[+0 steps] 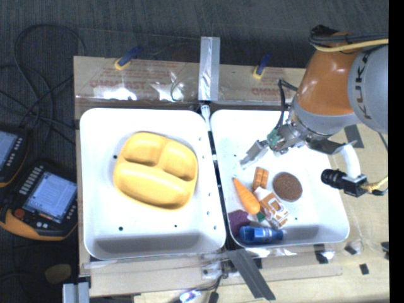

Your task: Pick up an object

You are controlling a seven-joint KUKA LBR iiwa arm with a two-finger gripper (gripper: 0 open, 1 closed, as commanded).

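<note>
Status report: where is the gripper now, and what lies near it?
Gripper in right bin, holding nothing. Small orange piece, carrot, brown disc just below. Yellow object in left bin.

wooden bench (88, 68) bears two white bins side by side: left (95, 169), right (328, 226).

Grey arm (372, 81), broad orange band, black "KU" lettering; black and yellow cables on top; metallic grey gripper (252, 153).

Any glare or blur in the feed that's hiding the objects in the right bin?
Camera view: glare sits on the plastic sheet behind the bins, not on the objects; the carrot and brown disc read clearly; the end effector is slightly soft.
</note>
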